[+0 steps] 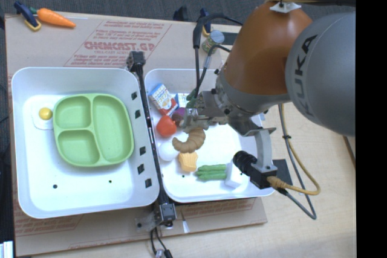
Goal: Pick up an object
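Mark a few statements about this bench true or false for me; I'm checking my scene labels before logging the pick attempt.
1. The green divided plate lies in the left bin. True.
2. The croissant lies in the left bin. False: it lies in the right bin, near the gripper.
3. A toy carrot lies outside both bins, on the cardboard at the far left corner. True.
4. The green bean-like toy sits on the divided plate. False: it lies on the right bin's floor, close to its near edge, beside a yellow block.
5. The arm hangs over the left bin. False: it is over the right bin.
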Action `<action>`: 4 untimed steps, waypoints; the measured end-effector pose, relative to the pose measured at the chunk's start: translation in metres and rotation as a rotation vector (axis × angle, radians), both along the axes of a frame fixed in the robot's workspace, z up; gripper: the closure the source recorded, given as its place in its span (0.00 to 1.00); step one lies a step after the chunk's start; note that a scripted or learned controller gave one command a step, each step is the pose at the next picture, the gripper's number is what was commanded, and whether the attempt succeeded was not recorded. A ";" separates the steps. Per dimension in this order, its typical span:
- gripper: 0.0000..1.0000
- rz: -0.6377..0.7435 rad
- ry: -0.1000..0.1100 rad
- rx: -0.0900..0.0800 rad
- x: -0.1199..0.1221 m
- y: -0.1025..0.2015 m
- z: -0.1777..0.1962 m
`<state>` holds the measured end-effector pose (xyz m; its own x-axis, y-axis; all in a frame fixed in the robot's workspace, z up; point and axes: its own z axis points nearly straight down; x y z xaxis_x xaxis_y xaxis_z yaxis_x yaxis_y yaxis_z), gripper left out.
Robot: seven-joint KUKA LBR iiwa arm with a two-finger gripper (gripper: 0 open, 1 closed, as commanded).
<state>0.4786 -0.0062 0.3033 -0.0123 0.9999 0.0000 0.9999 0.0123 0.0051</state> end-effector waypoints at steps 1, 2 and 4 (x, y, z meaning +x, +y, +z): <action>1.00 0.006 -0.002 0.000 0.001 0.000 0.010; 1.00 0.013 -0.005 -0.001 0.002 0.000 0.021; 1.00 0.028 -0.012 -0.002 0.004 0.001 0.041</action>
